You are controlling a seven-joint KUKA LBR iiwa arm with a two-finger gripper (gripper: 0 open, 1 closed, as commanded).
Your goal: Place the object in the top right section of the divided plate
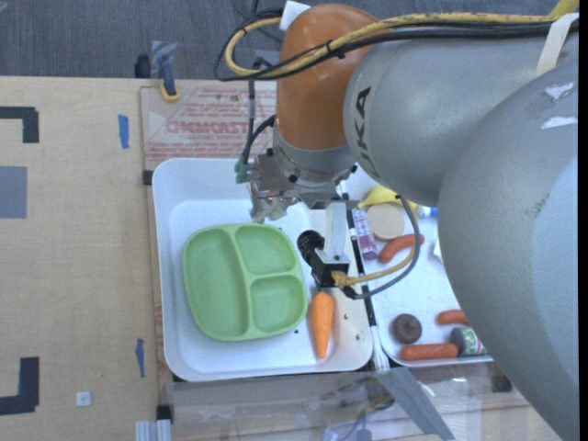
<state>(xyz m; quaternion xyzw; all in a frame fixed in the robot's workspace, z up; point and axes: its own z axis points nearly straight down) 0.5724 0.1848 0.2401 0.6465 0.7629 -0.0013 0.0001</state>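
A green divided plate [213, 288] lies in the left bin [175, 191], with one large section on its left and two smaller ones on its right. An orange carrot [321, 324] rests on the bin floor just right of the plate's lower right corner. My gripper [265, 208] hangs over the far edge of the plate, near its top right section. I see nothing held under it. The wrist hides the bin floor behind it.
The right bin [432, 283] holds a red sausage [398, 246], a pale round slice [387, 220], a yellow piece [378, 196], a brown doughnut [405, 327] and more red sausages [428, 351]. The arm covers much of that bin.
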